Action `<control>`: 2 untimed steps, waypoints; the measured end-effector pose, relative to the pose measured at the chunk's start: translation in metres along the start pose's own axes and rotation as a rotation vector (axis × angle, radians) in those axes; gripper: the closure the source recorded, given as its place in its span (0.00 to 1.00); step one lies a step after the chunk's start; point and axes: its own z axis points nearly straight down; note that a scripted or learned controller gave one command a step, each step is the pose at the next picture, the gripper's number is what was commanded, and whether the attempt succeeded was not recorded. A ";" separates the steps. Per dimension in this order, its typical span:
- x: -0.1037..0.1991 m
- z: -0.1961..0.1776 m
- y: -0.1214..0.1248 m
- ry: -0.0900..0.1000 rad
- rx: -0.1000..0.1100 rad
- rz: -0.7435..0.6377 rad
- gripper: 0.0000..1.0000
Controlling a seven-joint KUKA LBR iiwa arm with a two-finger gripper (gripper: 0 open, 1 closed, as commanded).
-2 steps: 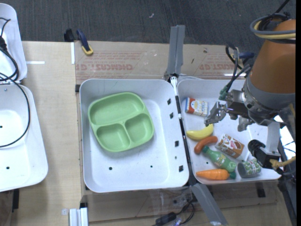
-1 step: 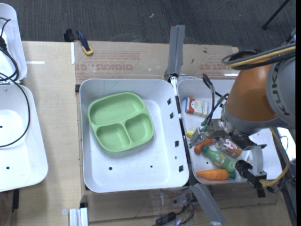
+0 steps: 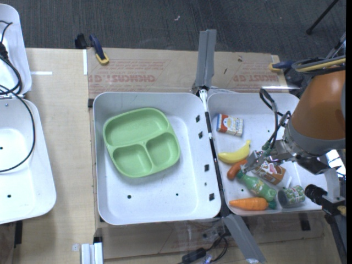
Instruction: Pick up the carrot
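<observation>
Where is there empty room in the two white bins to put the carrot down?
Left bin: bare floor in front of the green plate, and to its right. Right bin: a bare strip behind the small carton. Its front is crowded: banana, green bottle, carrot, and the gripper.

2 bins sit side by side on the bench [image 3: 60, 76]. The left bin [image 3: 110, 202] holds a divided plate [image 3: 142, 142], toward 10 o'clock of its floor. In the right bin [image 3: 217, 164], a carton [image 3: 230, 125] lies at 11 o'clock, a banana [image 3: 234, 154] near centre, a bottle [image 3: 258, 185] beside it at 4 o'clock, and the carrot [image 3: 248, 204] at 6 o'clock against the near wall.
</observation>
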 end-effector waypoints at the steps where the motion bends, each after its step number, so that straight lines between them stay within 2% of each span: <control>1: -0.019 0.048 -0.003 0.001 -0.001 -0.364 0.00; 2: -0.049 0.064 -0.007 -0.001 -0.005 -0.321 0.00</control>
